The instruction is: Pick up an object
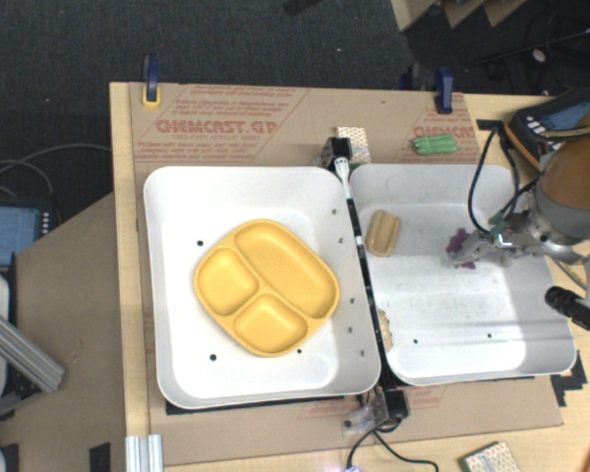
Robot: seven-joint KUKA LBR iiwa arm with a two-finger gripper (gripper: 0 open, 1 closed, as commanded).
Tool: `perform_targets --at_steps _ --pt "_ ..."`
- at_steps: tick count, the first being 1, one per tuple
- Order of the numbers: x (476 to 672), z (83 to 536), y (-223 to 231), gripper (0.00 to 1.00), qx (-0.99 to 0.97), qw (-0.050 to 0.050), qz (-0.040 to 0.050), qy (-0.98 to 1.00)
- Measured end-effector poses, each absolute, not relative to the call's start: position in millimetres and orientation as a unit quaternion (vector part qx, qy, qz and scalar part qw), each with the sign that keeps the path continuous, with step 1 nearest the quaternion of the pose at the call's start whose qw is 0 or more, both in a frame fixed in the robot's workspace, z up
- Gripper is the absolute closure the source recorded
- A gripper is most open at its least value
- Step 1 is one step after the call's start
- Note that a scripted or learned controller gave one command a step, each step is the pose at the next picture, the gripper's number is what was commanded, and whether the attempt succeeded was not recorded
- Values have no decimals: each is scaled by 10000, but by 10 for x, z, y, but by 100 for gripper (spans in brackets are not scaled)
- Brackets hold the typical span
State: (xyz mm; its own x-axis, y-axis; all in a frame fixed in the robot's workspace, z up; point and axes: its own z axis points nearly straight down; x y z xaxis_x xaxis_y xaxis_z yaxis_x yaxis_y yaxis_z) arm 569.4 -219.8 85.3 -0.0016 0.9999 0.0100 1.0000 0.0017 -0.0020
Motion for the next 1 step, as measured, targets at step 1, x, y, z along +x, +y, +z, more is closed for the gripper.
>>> perform_targets --at_steps 1 --pt "6198 851 -1726 0 -7050 -24 -17 -7092"
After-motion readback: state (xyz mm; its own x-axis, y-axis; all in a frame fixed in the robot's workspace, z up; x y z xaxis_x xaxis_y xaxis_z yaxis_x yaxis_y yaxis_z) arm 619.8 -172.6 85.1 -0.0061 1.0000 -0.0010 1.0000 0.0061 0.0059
